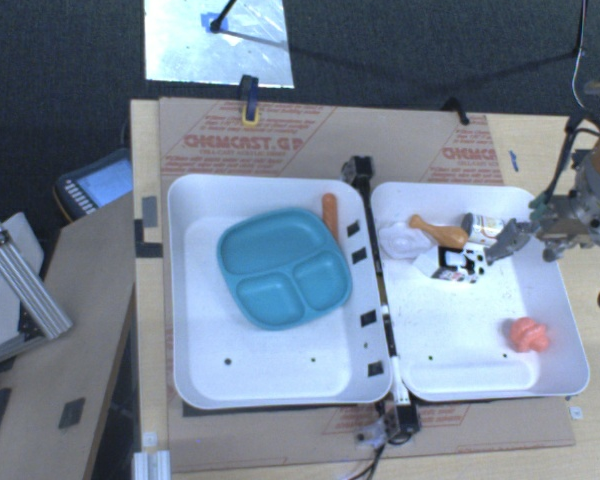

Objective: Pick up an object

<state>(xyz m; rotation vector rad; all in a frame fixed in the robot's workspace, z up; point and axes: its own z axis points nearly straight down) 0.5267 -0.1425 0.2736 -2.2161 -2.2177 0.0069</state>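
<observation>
Hand point(500, 243) low in right bin point(555, 313), at the black-and-white item point(458, 264) beside the drumstick point(438, 232); grip state unclear. Arm slants in from right.

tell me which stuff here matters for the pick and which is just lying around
Job in hand: gripper, black-and-white object beside it, drumstick toy, pink toy, right bin.

Lying about: blue divided plate, orange stick, left bin.
</observation>
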